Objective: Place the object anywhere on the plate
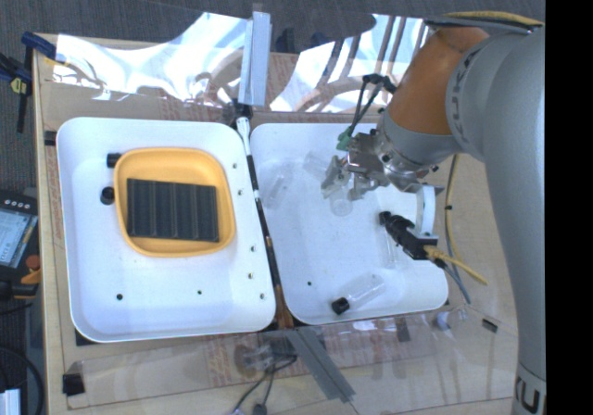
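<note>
A yellow plate with a dark ridged centre lies in the left bin. In the right bin, a clear vial with a black cap lies near the front edge. Another clear item rests near the bin's left wall. My gripper hangs low over the middle back of the right bin, just above a faint transparent thing. Whether that thing is touched or held is not visible.
Two small black pieces sit by the plate's left rim. Crumpled foil lines the back of the bench. A metal divider strip runs between the bins. The arm covers the right bin's right side.
</note>
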You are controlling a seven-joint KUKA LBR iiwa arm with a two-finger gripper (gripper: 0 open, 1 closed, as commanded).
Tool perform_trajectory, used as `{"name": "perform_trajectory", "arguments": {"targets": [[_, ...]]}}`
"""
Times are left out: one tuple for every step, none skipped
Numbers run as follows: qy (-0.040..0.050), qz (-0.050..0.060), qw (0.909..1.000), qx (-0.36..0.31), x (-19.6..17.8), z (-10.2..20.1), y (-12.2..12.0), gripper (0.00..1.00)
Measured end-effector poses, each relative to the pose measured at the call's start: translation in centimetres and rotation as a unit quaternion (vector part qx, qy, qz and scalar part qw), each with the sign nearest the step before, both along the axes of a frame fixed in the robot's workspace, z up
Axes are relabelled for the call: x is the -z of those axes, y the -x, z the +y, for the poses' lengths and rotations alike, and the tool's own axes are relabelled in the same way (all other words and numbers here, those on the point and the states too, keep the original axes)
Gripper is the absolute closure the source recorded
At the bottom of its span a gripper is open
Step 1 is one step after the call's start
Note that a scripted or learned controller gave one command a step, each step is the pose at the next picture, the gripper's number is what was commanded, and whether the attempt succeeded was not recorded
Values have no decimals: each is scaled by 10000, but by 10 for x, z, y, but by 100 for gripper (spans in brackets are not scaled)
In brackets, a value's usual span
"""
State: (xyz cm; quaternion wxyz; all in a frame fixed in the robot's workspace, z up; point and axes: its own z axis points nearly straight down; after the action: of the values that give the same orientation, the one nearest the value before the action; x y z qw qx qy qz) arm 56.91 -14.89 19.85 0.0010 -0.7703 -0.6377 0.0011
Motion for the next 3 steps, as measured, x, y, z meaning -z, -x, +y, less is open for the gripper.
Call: {"name": "perform_trajectory", "arguments": {"targets": [[-11,19,9985,-540,-4,34,-1,100],[-10,19,9985,-539,-4,34,-1,0],[-7,10,9921,-1252,8,127,2,0]]}}
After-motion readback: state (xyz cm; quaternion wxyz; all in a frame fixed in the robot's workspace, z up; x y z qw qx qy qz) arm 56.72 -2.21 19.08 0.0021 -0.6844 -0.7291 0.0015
